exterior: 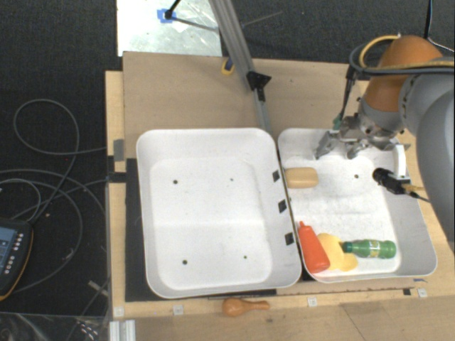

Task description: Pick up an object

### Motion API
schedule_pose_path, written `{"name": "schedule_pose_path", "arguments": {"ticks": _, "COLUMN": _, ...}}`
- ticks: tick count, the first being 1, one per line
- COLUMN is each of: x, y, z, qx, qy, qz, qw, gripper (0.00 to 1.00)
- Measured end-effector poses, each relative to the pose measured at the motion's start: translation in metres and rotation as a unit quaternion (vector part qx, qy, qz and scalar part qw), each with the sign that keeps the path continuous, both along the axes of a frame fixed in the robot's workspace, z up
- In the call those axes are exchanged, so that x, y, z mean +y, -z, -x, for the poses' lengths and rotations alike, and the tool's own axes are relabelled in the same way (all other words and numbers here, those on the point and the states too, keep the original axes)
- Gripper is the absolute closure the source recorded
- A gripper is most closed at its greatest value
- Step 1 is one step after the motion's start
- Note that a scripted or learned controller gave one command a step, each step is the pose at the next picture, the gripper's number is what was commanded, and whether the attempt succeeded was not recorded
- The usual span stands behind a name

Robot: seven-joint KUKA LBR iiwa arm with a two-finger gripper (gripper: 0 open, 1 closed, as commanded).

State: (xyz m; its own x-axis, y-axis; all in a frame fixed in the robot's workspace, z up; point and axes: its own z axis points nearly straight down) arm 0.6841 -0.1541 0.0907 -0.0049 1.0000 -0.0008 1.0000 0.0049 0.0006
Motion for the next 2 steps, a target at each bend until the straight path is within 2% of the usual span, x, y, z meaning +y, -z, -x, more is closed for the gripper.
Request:
{"name": "schedule_pose_path", "arguments": {"ticks": 1, "x": 0.000, "y": -0.013, "z": -0.002, "qx": -0.002, "qy": -0.002, "qz": 0.0006, "qw": 1.0000, "gripper": 1.00}}
{"name": "schedule_pose_path", "arguments": {"ticks": 2, "x": -0.002, "y": -0.058, "z": -0.005, "qx": -0.004, "qy": 0.000, "qz": 0.0005, "qw": 1.0000, "gripper": 1.00}}
